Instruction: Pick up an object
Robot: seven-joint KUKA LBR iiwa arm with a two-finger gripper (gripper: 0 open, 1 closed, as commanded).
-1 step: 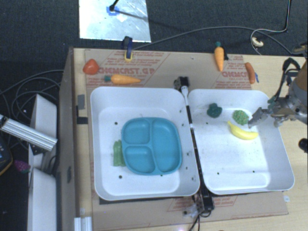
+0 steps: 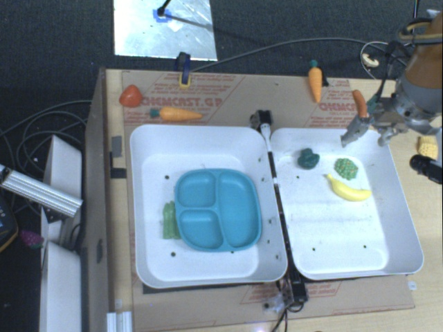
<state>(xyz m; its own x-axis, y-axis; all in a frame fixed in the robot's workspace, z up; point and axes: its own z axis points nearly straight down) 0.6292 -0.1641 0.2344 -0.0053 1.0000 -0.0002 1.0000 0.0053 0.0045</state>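
Cardboard (image 2: 208,303) lies under both bins and forms the nearest edge of the bench, with a black clip (image 2: 296,292) at the seam between them. On the left, the left bin (image 2: 156,254) holds a blue divided plate (image 2: 217,209) with three compartments, and a green leafy piece (image 2: 169,221) lies touching the plate's left rim. The right bin (image 2: 346,247) has bare floor in its near half; farther back lie a yellow banana (image 2: 348,189), a light green broccoli-like lump (image 2: 346,168) just behind it, and a dark teal lump (image 2: 308,159) to the left of that. The banana's long axis runs across the bin at a slant — its upper end points toward the dividing wall, its lower end toward the arm's side. Above the bin's far right corner hangs the gripper (image 2: 366,135), its two fingers spread apart with nothing between them — apart from every object. Beyond the bins, on the cardboard, lie an orange carrot (image 2: 178,115) with a tomato-like piece (image 2: 131,96) beside it, a second carrot (image 2: 315,83) standing lengthwise, and a third orange piece (image 2: 359,104) near the gripper. Farthest back, a shiny metal sheet (image 2: 164,21) rests on dark carpet (image 2: 55,40).
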